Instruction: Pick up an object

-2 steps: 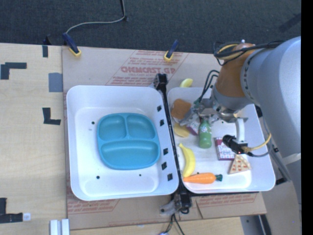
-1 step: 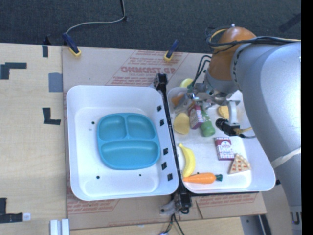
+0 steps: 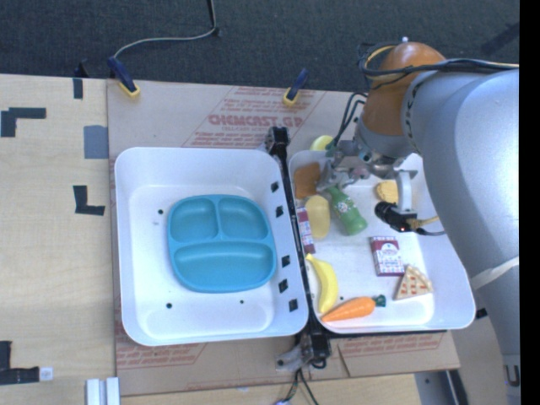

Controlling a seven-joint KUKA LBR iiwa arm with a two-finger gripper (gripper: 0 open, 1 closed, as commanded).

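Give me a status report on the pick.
Gripper low in right bin, fingers unclear. Green bottle right beneath it. Yellow piece and banana crowd alongside.

Robot arm (image 3: 472, 159): broad smooth grey casing, rounded. Glossy orange band (image 3: 396, 87) above wrist, nearest right bin's (image 3: 447, 315) far rim. Thin black cables loop across band. Gripper (image 3: 337, 169) small, dark metal, silver highlights. Small black fitting on white bracket beside wrist.
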